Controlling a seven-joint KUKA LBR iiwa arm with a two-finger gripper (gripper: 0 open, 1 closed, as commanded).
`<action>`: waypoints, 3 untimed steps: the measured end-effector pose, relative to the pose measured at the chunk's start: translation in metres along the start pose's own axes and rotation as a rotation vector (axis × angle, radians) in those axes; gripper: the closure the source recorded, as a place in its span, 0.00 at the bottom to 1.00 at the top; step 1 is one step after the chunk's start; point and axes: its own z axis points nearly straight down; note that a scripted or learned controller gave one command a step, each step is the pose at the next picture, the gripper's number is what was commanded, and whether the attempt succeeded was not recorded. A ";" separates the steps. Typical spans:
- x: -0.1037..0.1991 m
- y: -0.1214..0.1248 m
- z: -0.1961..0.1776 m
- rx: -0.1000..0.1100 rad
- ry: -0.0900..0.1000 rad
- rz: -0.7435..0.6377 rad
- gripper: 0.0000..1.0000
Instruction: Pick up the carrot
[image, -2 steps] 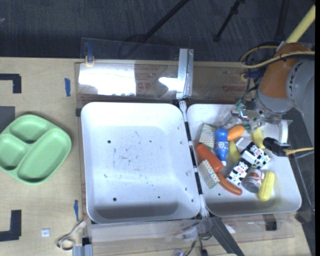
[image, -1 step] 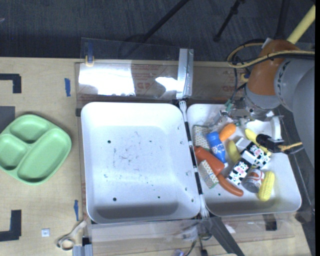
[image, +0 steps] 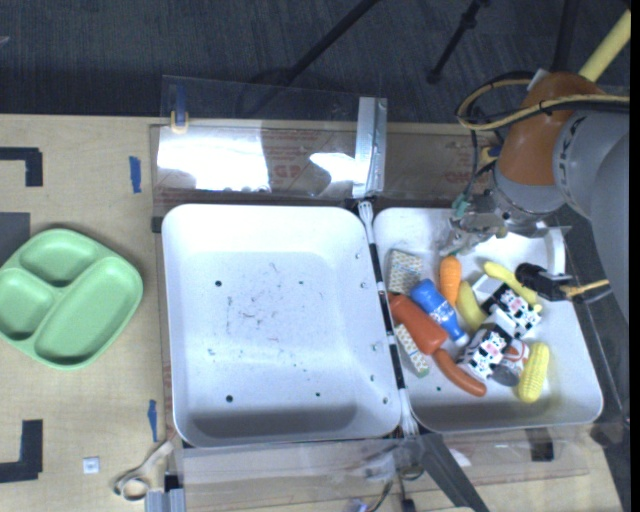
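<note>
From my remote seat I saw a green plate (image: 68, 297) far left on the bench, then the left bin (image: 200, 240), then the right bin (image: 580, 400) crowded with toys. The carrot (image: 451, 279) lay at that pile's far edge, a short orange stub, upright in view, beside a blue bottle (image: 438, 306) and untouched. The gripper (image: 472, 226) hovered just beyond it; whether it was spread or closed I could not tell. I judged the pick not yet done: descent, grasp and lift all remained.
</note>
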 end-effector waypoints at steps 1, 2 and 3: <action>0.067 -0.006 -0.088 0.006 0.003 0.025 1.00; 0.067 -0.006 -0.087 0.007 0.003 0.025 0.00; 0.072 -0.029 -0.088 0.008 0.005 -0.171 0.00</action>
